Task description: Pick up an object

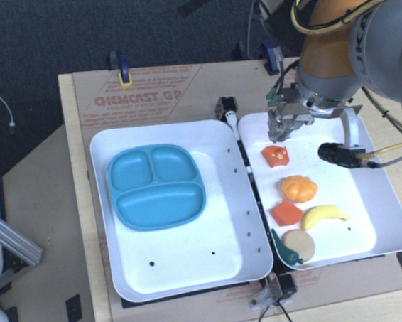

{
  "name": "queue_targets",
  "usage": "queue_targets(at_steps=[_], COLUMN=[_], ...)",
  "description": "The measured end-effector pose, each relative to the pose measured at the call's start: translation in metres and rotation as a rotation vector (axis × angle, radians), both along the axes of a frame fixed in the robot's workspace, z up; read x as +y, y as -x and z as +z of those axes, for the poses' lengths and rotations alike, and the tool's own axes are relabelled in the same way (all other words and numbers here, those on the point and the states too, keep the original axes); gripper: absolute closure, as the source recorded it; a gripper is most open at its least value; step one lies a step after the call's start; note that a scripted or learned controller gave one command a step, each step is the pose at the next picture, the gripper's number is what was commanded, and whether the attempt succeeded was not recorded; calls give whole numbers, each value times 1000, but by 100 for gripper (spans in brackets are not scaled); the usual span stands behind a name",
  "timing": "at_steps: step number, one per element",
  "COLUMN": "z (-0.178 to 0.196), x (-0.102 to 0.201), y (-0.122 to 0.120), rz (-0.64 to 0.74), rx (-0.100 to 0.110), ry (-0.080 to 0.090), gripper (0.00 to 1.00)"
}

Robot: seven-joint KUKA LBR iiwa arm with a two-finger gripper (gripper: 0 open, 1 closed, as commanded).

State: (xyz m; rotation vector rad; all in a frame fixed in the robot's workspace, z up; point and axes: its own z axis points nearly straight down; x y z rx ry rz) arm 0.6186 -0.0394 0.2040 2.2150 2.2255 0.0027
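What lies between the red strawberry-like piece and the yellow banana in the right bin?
In the camera view, an orange pumpkin-like piece lies between the strawberry piece and the banana.

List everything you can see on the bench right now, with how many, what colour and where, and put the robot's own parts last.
Divided plate: 1, blue, left bin.
Strawberry-like piece: 1, red, right bin, just below the gripper.
Round fruit: 1, orange, right bin, middle.
Block: 1, red-orange, beside the banana.
Banana: 1, yellow, right bin, front.
Round piece: 1, beige, front left corner.
Bins: 2, white, side by side.
Board: 1, brown, under the bins.
Gripper: 1, grey, over the right bin's rear.
Arm: 1, grey and orange, from right.
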Motion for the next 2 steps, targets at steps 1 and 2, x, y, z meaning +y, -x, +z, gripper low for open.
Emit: queue_targets(at_steps=[1,2], z=[-2,4], x=[58,112], y=[-13,-34], rz=[1,2], rx=[0,-2], ry=[-1,-2], gripper=[100,100])
